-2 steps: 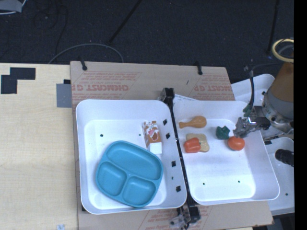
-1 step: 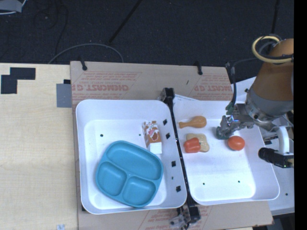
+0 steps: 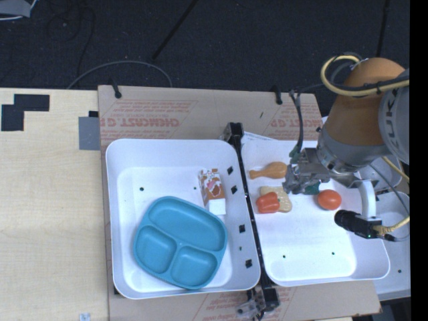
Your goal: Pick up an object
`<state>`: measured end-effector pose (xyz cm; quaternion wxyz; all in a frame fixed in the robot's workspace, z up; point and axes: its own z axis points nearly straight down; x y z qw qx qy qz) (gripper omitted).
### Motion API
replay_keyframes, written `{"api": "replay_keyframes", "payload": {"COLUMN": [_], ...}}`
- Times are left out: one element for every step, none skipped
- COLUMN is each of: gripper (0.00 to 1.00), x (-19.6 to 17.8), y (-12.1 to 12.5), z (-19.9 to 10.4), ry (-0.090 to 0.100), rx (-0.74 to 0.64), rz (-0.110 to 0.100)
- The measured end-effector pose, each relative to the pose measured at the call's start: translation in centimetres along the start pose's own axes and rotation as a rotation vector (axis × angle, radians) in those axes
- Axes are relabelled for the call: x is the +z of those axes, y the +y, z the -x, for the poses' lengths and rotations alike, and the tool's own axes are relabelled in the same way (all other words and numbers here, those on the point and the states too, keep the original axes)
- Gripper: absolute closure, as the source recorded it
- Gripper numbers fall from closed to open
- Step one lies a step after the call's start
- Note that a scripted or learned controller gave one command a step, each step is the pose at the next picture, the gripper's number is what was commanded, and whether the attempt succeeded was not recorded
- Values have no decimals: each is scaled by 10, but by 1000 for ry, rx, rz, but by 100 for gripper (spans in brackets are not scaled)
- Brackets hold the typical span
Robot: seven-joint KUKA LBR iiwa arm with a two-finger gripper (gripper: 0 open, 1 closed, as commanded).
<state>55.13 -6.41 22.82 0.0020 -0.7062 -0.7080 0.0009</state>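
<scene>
So as far as I can tell the pick hasn't happened yet, nothing looks lifted and every item is lying flat on a bin floor. Biggest thing first: the surface (image 3: 47, 199) carries the two white bins side by side, and the arm (image 3: 364, 122) comes in from the right, its fat orange-and-grey wrist hanging over the upper right part of the right bin (image 3: 314, 263), bent so the tool end points down and toward the bin's middle. The left bin (image 3: 127, 159) has a blue divided plate (image 3: 179, 243) sitting low in it, and a small printed packet (image 3: 212, 187) just beside the plate's upper right, near the divider. In the right bin the candidates are bunched up top: a drumstick-looking toy (image 3: 271, 171), a red pepper-ish piece (image 3: 268, 203) touching a pale bread-like bit (image 3: 284, 199), and a small tomato (image 3: 328, 199) a little apart to the right. The end effector (image 3: 301, 179) is low over the bin, parked between the drumstick and the tomato, just above the bread bit. It's a dark tangle at this angle, so honestly I can't tell if it's wide or narrow, and I don't see anything caught in it. My guess is it's lining up on that cluster, so the grab and the lift are both left to do.
</scene>
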Motion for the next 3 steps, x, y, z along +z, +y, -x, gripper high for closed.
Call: {"api": "replay_keyframes", "payload": {"gripper": [100,100,100], "x": [9,-2,9], "y": [-7,-5,-1], "z": [-55,-104,-155], "ry": [0,-1,-1], "rx": [0,-1,-2], "rz": [0,1,0]}}
